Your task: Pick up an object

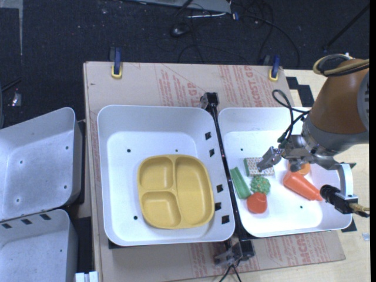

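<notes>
Several small toys lie in the right bin (276, 225): a green pickle-shaped piece (239, 181), a green broccoli (261, 184), a red tomato (257, 202), an orange carrot (302, 184) and a grey speckled sponge (256, 167). A small orange item (302, 168) shows just under the wrist. My gripper (269, 159) hangs low over the sponge, just above the broccoli and left of the carrot. Nothing shows between its fingers.
The left bin (117, 134) holds a yellow divided plate (175, 191). A black divider (218, 151) runs between the bins. The arm's orange band (338, 96) and grey wrist cover the right bin's far right side. Grey trays (35, 157) lie off the bench at left.
</notes>
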Available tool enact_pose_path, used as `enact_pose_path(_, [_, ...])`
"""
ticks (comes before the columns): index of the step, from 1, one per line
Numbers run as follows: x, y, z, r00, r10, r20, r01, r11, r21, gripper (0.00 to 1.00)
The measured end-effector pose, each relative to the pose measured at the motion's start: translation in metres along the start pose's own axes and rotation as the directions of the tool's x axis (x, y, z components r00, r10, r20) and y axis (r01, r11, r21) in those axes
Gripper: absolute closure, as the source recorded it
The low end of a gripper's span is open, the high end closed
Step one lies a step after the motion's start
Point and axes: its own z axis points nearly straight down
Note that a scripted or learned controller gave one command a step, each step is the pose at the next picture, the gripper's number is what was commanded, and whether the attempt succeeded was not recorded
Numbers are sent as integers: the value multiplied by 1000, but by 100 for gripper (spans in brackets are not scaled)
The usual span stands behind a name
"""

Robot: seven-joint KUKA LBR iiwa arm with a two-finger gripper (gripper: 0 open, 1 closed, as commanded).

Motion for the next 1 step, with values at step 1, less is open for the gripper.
enact_pose_path(1, [4,1,64,1000,0,-1,0,1000,2,0])
